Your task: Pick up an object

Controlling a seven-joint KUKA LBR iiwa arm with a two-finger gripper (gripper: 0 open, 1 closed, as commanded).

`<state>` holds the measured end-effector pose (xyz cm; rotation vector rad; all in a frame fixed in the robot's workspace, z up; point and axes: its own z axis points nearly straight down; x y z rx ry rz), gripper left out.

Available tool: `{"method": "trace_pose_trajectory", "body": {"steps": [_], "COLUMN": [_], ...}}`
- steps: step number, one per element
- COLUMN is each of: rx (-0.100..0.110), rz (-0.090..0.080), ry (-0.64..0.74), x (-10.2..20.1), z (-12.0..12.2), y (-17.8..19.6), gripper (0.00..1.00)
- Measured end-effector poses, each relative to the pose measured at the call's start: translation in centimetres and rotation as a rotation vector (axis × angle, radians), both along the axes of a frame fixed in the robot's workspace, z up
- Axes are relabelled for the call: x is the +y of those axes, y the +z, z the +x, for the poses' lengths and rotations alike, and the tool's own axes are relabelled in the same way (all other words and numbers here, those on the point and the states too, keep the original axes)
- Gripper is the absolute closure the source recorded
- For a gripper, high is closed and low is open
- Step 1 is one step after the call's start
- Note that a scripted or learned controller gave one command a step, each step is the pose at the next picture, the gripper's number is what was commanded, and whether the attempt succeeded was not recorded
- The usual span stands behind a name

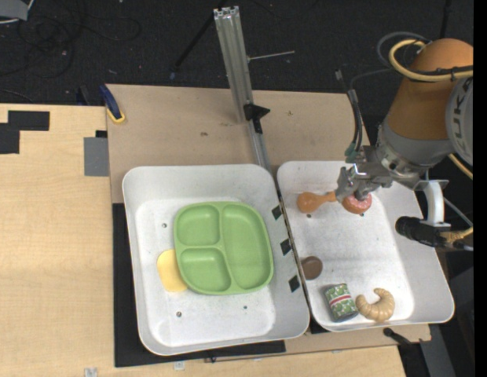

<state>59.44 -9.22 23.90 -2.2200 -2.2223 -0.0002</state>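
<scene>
Camera view: the gripper [355,188] sits over a round pinkish object [357,203] at centre right; jaw state unclear.

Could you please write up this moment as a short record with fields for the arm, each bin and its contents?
arm: reaches in from the right, gripper low over the right bin's far end
at gripper: pink object just beneath it; grasp not confirmed
right bin: orange drumstick-shaped toy, brown round piece, green patterned can, croissant
left bin: green divided plate, yellow object partly under its left edge
</scene>
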Motion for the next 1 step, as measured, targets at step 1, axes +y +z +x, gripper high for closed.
{"method": "trace_pose_trajectory", "body": {"steps": [1], "rx": [0.004], "rz": [0.001], "ry": [0.003], "x": [4.25], "z": [-1.25], "y": [0.27], "gripper": [1.00]}}
